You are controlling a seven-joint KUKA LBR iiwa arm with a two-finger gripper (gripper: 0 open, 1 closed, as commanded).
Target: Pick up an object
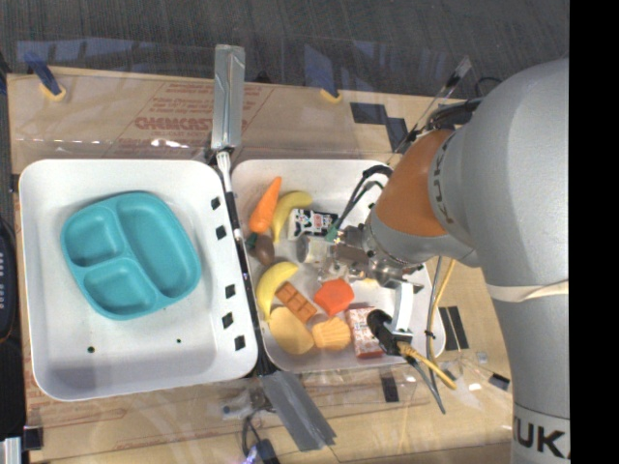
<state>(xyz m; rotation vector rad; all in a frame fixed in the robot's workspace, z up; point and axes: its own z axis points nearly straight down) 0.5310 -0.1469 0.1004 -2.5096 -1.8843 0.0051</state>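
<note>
The arm reaches in from the right, its grey body and orange band above the right bin [290, 167], with the tool [334, 257] lowered among the toy foods near the bin's middle. The tool's end is dark and crowded by cables, and I cannot tell whether it is parted or closed, or whether anything sits in it.

The right bin holds the clutter: an orange carrot [265, 206] leaning toward the divider, a yellow banana [289, 211] just beside it, and a small black-and-white carton [315, 223] next to that. Lower down lie a second banana [274, 283], a waffle-like brown piece [299, 304], a pale yellow lump [290, 332], an orange block [335, 297] right under the tool, a yellow corn-like piece [332, 333] and a red-and-white packet [364, 332].

The left bin [58, 356] carries 1 thing (a teal plate [131, 254] with 3 compartments), lying flat, well apart from the tool. Both bins rest on the table [116, 104].
</note>
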